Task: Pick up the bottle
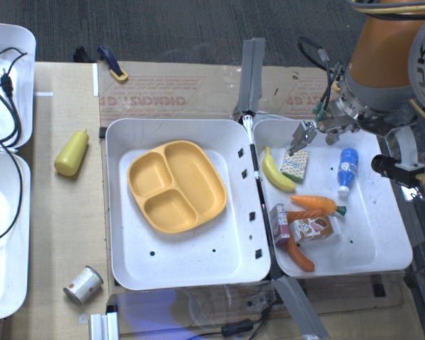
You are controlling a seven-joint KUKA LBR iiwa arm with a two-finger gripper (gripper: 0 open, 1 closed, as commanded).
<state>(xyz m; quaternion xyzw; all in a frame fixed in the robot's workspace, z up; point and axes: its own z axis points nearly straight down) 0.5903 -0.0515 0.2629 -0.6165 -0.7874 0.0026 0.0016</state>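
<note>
I see the bottle (347, 169) lying flat in the right bin (382, 257), right of the carrots. My tool (302, 139) hovers released, grasping nothing, above the small packet. I judge the bottle light, rigid, slick plastic; I'd pinch across its body.

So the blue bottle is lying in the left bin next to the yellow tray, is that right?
Not quite. The camera view shows the blue bottle lying in the right bin, beside the carrot. The yellow tray sits alone in the left bin.
</note>
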